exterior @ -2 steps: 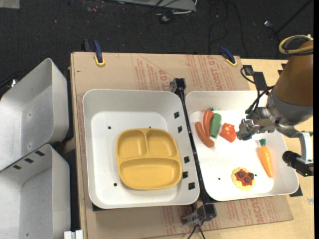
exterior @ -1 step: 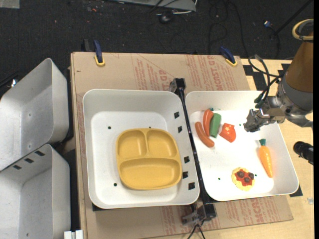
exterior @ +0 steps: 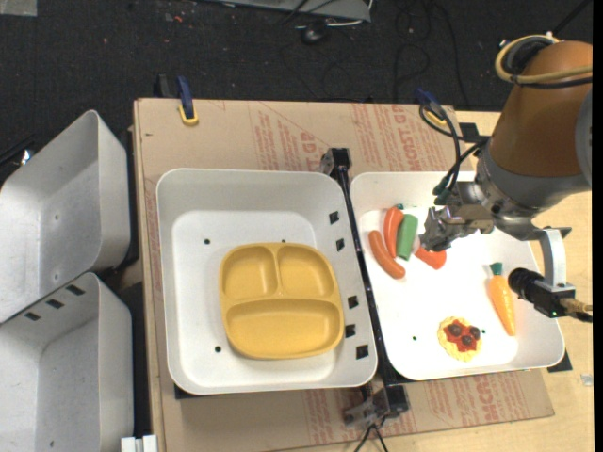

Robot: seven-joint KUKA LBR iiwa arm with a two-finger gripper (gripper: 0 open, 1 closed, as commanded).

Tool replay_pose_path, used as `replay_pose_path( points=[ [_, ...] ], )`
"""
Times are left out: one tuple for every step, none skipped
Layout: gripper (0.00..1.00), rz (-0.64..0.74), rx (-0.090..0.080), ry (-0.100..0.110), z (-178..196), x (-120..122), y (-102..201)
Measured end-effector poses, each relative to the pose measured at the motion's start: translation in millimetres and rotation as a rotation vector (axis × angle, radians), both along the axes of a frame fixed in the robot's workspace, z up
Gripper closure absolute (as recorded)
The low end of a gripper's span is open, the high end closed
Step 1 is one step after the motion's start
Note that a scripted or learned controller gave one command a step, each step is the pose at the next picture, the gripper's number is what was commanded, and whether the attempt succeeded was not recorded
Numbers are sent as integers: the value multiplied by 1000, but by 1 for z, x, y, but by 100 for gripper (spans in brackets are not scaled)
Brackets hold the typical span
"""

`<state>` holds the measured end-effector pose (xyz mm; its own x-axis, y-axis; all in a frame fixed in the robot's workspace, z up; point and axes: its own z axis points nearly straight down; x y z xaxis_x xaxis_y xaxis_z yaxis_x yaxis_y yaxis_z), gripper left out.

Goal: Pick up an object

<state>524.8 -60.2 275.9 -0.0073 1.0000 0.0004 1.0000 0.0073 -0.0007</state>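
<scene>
The likeliest target is the small red piece point(exterior: 432, 258) in the right bin point(exterior: 537, 351), lying just beside a green piece point(exterior: 407, 235) and two orange-red sausage-like pieces point(exterior: 385, 252) that crowd together near the bin's left wall. The gripper point(exterior: 441, 230) hangs directly over the red piece, its dark fingertips close to or touching the top of it, though from this slanted view I cannot tell whether the tips are parted, closed, or actually have anything between them. Further out in the same bin, a toy carrot point(exterior: 501, 304) lies near the right side, partly under a black fitting on the arm, and a small round pizza-like piece point(exterior: 460, 337) sits toward the front edge, both well apart from the cluster. The left bin point(exterior: 188, 252) holds a yellow divided plate point(exterior: 281, 299) and plays no part here. By my reading, the step in hand is the descent onto the red piece, with the grasp itself not yet confirmed. The next move calls for closing squarely on that piece without catching the green one beside it, then lifting straight up; the tight cluster makes a glancing or double grab a real risk
</scene>
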Motion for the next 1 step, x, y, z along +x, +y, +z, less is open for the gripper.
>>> replay_pose_path(
  points=[
    [100, 0, 1, 0, -1, 1, 50]
  ],
)
